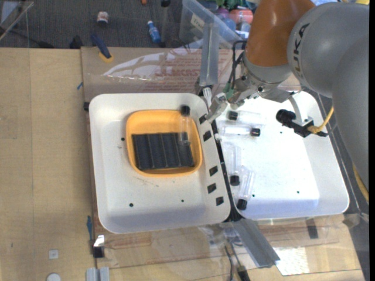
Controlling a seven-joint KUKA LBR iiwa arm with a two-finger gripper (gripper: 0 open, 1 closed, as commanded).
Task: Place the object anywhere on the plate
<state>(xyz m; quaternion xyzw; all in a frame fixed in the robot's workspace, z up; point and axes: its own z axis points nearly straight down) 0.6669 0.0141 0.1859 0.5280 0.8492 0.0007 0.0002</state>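
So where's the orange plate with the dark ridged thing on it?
The orange plate sits in the left white bin, toward its back half, holding a dark ridged block. The arm's gripper is off to the plate's right, above the divide between both bins.

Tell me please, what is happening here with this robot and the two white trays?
A grey KUKA arm with an orange band reaches in from the right, and its gripper hangs near the divide between the two bins. In the left bin sits an orange plate with a dark ribbed block on it and a clear tube with a black cap at its upper right edge. More clear black-capped tubes lie in the right bin.
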